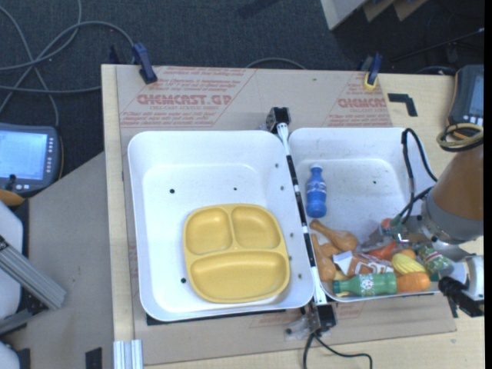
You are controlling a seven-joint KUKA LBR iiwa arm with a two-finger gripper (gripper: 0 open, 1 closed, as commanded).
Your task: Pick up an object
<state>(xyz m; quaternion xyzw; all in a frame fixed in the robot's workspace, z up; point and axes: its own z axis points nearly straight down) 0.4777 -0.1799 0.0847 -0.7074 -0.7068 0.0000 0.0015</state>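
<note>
Nearest the camera, the surface's (231,343) front edge, pale wood, carrying printed brown cardboard (231,98) held by blue clamps (143,61) at the rear. On it, two white bins side by side. Left bin (154,206): a yellow compartment tray (235,252), lying flat toward the front. Right bin (338,148): a blue bottle (316,191) near the dividing wall, and a clutter of toy items piled at the front, including a green bottle (365,284), a yellow corn cob (408,264) and an orange piece (415,281). The arm (461,194) enters from the right; its tool (388,233) sits low among the clutter, whether open or closed cannot be told. Beyond the surface: dark carpet (192,14), loose cables (46,29), and a pendant screen (27,160) at left.
</note>
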